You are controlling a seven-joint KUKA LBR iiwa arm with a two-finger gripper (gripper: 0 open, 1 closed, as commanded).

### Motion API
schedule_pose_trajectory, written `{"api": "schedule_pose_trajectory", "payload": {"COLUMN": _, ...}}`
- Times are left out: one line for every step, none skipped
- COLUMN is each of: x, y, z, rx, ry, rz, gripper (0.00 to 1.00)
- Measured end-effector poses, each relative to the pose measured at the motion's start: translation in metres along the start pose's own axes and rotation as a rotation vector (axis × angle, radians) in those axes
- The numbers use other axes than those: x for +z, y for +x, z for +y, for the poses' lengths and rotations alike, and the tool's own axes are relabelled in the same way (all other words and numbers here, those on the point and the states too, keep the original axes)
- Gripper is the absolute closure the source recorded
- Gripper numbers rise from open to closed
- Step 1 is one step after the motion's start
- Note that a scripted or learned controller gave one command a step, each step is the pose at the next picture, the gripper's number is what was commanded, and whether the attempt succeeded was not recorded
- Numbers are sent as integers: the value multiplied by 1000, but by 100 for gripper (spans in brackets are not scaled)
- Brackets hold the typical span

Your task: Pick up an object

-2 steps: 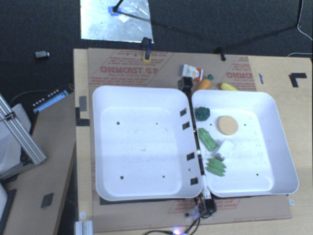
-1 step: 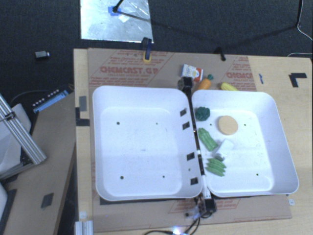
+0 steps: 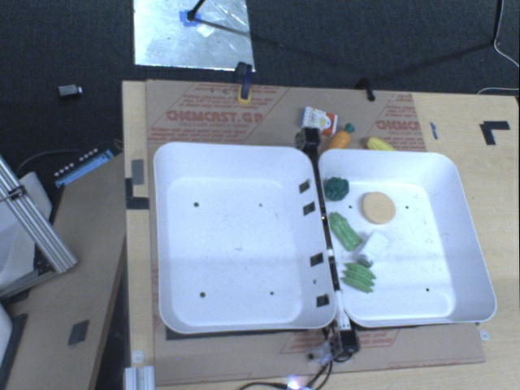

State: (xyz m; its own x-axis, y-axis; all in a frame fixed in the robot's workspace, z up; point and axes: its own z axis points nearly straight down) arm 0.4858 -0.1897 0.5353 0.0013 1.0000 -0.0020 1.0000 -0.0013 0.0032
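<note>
Viewed from above, we read the bench from its left edge, where a slanted metal rail (image 3: 34, 222) and a blue-and-black strip (image 3: 81, 165) lie beside a small dark block (image 3: 71, 91) on the dark floor. Farther in, a shiny metal sheet (image 3: 193, 21) sits on the floor beyond the bench. A cardboard sheet (image 3: 211, 114) printed in red underlies both bins, and a yellow-and-blue clamp (image 3: 243, 84) stands at its far edge. The left bin (image 3: 166, 218) shows a bare white floor dotted with a few small holes. Black clips (image 3: 309, 209) run along the seam where the two bins meet. Beyond the seam, outside the bins, we find a white-and-red packet (image 3: 318, 120), an orange carrot (image 3: 340, 139) just beside it, and a yellow piece (image 3: 379, 144) farther right. The right bin (image 3: 467, 234) holds all the objects for picking, gathered in its left half: a dark green lump (image 3: 336, 188) near the far wall, a long green pod (image 3: 345, 232) below it, and a leafy green piece (image 3: 358, 276) nearest the viewer. A white block (image 3: 375, 242) lies between pod and leafy piece, slightly to their right, and a tan disc (image 3: 378, 207) rests flat just beyond it. We cannot tell how far the claw is opened, nor whether it has hold of anything.
</note>
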Motion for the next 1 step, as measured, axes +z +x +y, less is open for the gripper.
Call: {"api": "schedule_pose_trajectory", "payload": {"x": 0, "y": -17, "z": 1, "rx": -2, "ry": -1, "rz": 0, "gripper": 100}}
